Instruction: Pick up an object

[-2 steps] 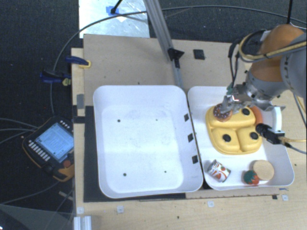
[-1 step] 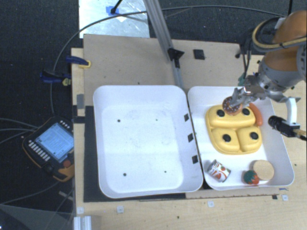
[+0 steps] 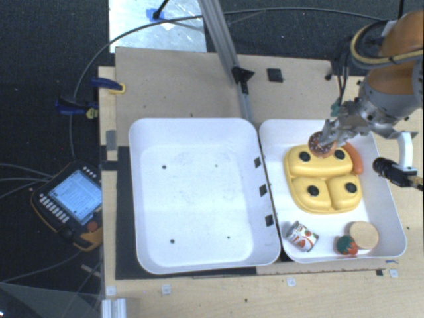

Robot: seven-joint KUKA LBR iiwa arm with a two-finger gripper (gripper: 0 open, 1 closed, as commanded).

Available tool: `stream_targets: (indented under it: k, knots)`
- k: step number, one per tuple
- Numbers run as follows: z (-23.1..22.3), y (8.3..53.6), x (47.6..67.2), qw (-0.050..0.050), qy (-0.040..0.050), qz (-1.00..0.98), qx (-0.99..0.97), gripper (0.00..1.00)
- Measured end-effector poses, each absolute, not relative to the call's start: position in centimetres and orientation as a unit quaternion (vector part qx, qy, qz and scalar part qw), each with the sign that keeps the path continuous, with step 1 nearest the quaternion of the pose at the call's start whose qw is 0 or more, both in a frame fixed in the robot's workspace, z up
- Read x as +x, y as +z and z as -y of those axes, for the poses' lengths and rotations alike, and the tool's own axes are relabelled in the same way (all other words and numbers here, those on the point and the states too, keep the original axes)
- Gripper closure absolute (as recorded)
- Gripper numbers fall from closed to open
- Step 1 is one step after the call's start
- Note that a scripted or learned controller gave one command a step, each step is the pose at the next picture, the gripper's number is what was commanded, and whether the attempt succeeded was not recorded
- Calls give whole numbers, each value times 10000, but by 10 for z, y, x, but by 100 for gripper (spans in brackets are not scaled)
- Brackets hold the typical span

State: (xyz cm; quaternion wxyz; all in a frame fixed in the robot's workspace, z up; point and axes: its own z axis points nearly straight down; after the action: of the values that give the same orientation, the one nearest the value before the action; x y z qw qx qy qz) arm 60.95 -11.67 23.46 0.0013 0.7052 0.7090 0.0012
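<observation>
The arm [image 3: 387,65] reaches over the right bin [image 3: 391,207]; gripper [image 3: 322,144] sits above the yellow block [image 3: 323,179].

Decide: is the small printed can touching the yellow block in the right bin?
Apart. The camera view shows bare white bin floor between the can and the yellow block.

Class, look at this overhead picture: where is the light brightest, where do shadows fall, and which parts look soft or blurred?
Camera view: even overhead light; the white bins are brightest, nearly washed out. A glaring floor patch sits at the top. Soft shadows lie under the yellow toy. The end effector and arm look slightly blurred. The can has unreadable print.
</observation>
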Motion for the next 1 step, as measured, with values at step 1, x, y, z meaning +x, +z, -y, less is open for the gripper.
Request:
stream_targets:
  k: [1]
  knots:
    - [67,223,622,3,12,-7106,7036,100]
